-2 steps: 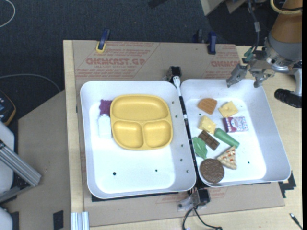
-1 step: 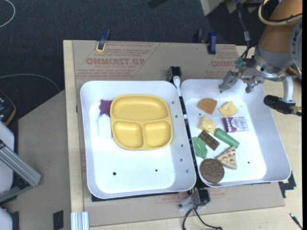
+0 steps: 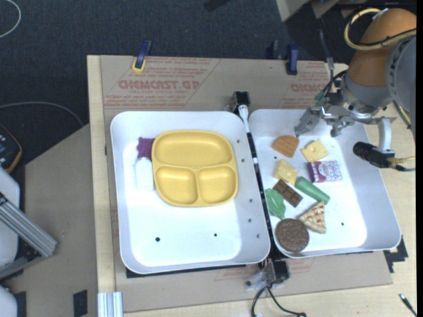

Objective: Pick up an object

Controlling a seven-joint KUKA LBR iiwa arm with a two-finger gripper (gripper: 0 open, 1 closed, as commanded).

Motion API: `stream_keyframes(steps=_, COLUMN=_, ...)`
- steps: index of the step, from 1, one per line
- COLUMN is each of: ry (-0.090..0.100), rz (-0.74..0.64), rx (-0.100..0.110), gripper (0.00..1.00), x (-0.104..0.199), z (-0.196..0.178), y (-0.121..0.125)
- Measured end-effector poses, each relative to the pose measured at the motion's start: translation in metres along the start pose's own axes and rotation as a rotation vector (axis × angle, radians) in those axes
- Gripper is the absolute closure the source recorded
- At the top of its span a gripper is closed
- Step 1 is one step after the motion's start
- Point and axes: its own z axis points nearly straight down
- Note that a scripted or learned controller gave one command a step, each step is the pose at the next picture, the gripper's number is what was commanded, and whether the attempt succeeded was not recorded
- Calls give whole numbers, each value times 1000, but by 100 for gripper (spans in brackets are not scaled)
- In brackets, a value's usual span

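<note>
Bins are seen side by side on the bench (image 3: 99, 177) in the camera view. The claw (image 3: 322, 121) is held over the far edge of the right bin (image 3: 370, 203), its two fingers spread apart with nothing between them. One fingertip (image 3: 304, 127) is seen just beside an orange-brown piece (image 3: 287, 144), which lies nearest the claw, slightly to its left and nearer the camera. A yellow cheese wedge (image 3: 314, 150) is found just below the claw. Beyond that, further from the claw, a purple packet (image 3: 324, 171), a second yellow piece (image 3: 286, 172), a green stick (image 3: 311, 190), a brown bar (image 3: 287, 192), a green leaf (image 3: 275, 203), a pizza slice (image 3: 314, 217) and a round brown cookie (image 3: 291, 235) are scattered toward the near rim. Well to the claw's left, the left bin (image 3: 132, 243) is occupied by a yellow tray (image 3: 195, 166) with three compartments, a white bottle (image 3: 143, 174) and a purple item (image 3: 145, 146) lying touching its left side.
</note>
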Motion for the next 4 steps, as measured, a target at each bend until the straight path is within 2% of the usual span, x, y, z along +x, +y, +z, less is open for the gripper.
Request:
stream_keyframes(steps=1, ry=1, rz=0, rx=-6, gripper=0, x=1, z=42, y=2)
stream_keyframes(steps=2, ry=-1, rz=-3, rx=-18, gripper=100, x=2, z=26, y=6)
stream_keyframes(steps=3, ry=-4, rz=2, rx=-10, gripper=100, x=-3, z=-25, y=-2)
stream_keyframes(steps=4, ry=-4, rz=-1, rx=-14, gripper=100, x=7, z=-81, y=2)
